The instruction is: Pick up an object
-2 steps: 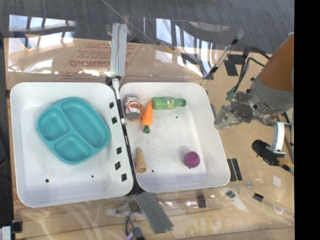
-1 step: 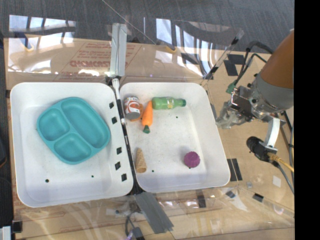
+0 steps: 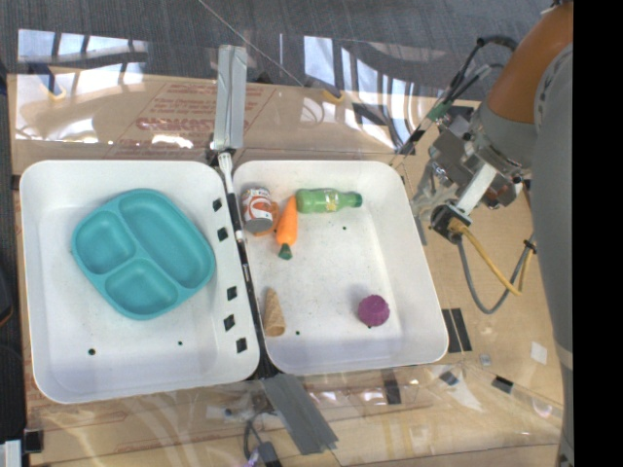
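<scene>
My hand (image 3: 438, 178) hangs outside the right bin (image 3: 409, 261), just beyond its right wall and close to its far right corner, over the bare tabletop (image 3: 487, 358). From this angle I cannot tell whether it is spread or pressed together, and I see nothing held in it.

Everything I could pick lies inside the right bin, so all of it is to my left, across that wall. The green bottle (image 3: 328, 200) is the nearest piece. It lies on its side close to the bin's far wall, and its long axis runs along that wall, so one end points roughly at my hand. I judge a grip would have to close across the bottle's width, not along its length.

Past it, toward the bin's left wall, the orange carrot (image 3: 285, 227) lies slanted with a small can (image 3: 258, 209) just beside it. They are crowded there and harder to take cleanly.

The purple ball (image 3: 373, 309) sits alone toward the bin's near right corner, well apart from the others. A cone (image 3: 274, 312) lies by the bin's near left corner.

The bottle is closest, though the ball stands clearer.
</scene>
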`<state>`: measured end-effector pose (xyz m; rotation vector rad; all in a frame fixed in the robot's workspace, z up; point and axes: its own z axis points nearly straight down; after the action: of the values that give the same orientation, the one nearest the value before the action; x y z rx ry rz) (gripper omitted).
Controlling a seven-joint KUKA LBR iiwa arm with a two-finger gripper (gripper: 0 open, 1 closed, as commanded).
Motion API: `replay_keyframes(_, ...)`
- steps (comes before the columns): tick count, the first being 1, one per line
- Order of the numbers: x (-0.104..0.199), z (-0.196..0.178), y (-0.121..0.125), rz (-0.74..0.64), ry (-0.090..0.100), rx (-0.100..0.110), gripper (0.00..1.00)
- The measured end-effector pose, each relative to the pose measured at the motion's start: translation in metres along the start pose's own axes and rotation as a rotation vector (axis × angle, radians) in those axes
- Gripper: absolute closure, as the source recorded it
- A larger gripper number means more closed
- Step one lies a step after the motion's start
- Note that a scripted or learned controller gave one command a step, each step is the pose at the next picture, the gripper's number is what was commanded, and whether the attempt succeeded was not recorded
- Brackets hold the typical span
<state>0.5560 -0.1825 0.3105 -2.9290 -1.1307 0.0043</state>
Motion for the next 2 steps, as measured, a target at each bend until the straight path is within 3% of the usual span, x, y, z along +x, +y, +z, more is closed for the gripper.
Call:
replay_keyframes(1,-0.031,0.028,-0.031,0.286,-0.002,0.005,1.0)
replay_keyframes(2,-0.023,0.012,-0.024,0.497,-0.001,0.001,1.0)
